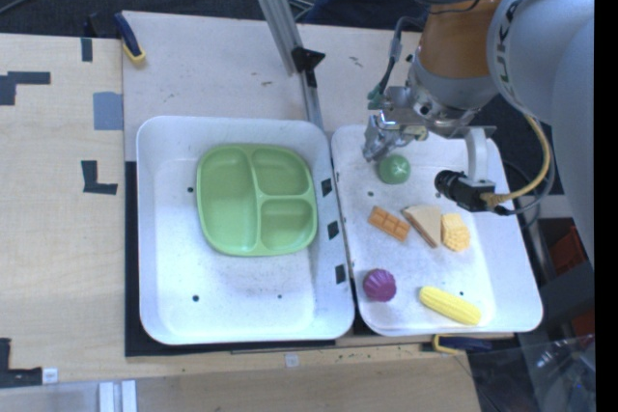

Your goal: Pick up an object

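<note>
My gripper (383,145) hangs over the far part of the right bin (502,299), its tips just above and left of a small green ball (394,171). The view does not show the ball between them. Nearer the front lie an orange waffle piece (389,223), a tan wedge (423,224), a short yellow corn piece (455,232), a purple round object (379,285) and a yellow corn cob (449,305).
The left bin (164,294) holds a green divided plate (257,199). A slanted metal rail (273,5) runs down to the bins' far edge. A black cable plug (462,189) hangs by the arm over the right bin.
</note>
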